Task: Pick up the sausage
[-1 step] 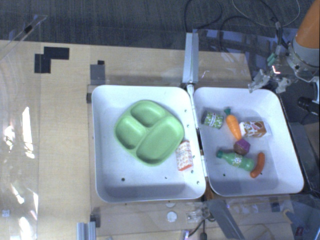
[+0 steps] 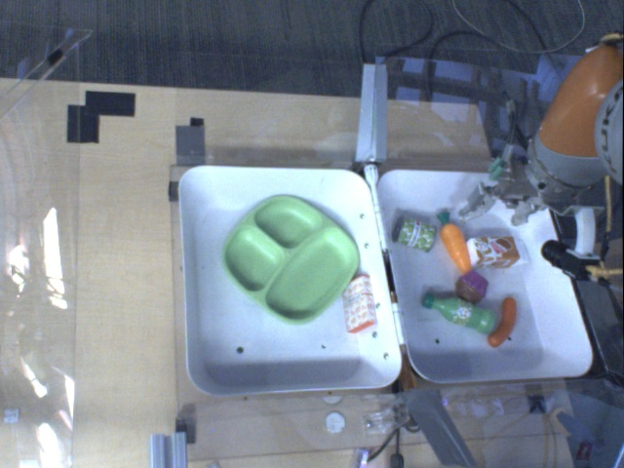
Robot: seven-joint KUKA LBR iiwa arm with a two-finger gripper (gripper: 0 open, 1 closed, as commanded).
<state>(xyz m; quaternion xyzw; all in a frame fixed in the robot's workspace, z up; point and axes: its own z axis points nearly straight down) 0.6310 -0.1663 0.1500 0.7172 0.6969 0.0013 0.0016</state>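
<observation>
The sausage (image 2: 503,322) is a short orange-red link lying near the front right of the right bin (image 2: 546,359). It lies just right of a green bottle (image 2: 460,312). My gripper (image 2: 501,201) hangs over the back of the right bin, well behind the sausage, above and behind a brown-and-white carton (image 2: 493,252). Its fingers stand open with nothing between them. The grey arm with its orange band (image 2: 583,100) comes in from the upper right.
The right bin also holds a green can (image 2: 416,233), a carrot (image 2: 455,247) and a small purple item (image 2: 472,286). In the left bin (image 2: 210,339) sit a green divided plate (image 2: 292,256) and a red-and-white packet (image 2: 359,303).
</observation>
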